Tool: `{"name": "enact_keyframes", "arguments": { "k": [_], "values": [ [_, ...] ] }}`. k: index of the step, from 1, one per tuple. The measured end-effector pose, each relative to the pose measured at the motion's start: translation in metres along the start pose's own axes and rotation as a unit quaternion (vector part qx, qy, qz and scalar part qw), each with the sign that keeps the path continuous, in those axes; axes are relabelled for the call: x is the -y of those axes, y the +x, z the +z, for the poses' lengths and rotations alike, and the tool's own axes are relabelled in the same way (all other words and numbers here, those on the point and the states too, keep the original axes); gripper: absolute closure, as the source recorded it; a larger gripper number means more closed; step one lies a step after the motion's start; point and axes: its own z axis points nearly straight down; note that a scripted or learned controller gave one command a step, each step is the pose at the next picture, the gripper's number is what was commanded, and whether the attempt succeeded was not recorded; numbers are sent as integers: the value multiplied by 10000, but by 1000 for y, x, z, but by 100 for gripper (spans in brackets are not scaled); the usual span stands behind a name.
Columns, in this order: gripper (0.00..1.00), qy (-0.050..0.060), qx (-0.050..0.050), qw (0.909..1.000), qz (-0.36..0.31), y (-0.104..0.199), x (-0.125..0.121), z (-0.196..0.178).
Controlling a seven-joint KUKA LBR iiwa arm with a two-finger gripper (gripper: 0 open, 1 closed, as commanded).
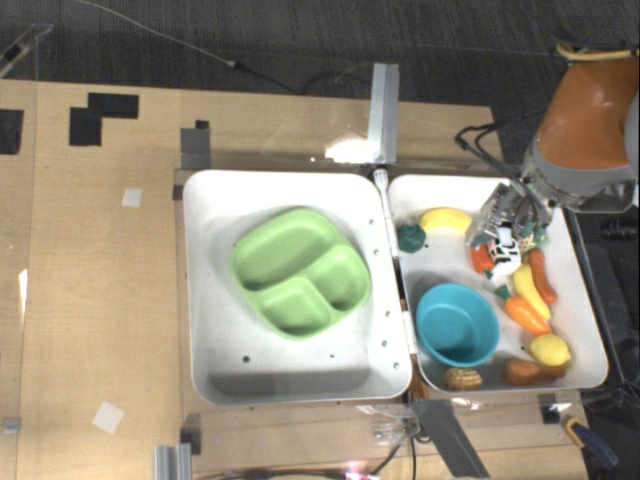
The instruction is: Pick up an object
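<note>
My gripper (503, 238) hangs low over the right bin (590, 298), near its upper right part. Right under it are a small black-and-white object (506, 250) and a red piece (482, 259); whether either is touched I cannot make out. Around them lie a yellow lemon-shaped toy (445, 220), a small teal object (410, 236), a yellow banana-like piece (525, 284), an orange carrot (527, 314) and a thin red-orange piece (542, 276). A blue bowl (457, 324) stands in the bin's lower left.
A green divided plate (298, 270) lies in the left bin (215, 358). Along the right bin's front edge sit a yellow lemon (549, 349), a brown piece (521, 371) and a tan round item (463, 377). The arm's orange band (590, 108) looms at the right.
</note>
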Motion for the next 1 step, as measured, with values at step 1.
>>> {"name": "enact_keyframes", "arguments": {
  "k": [1],
  "values": [
    [0, -6, 7, 10000, -6, 0, -1, -1]
  ]
}}
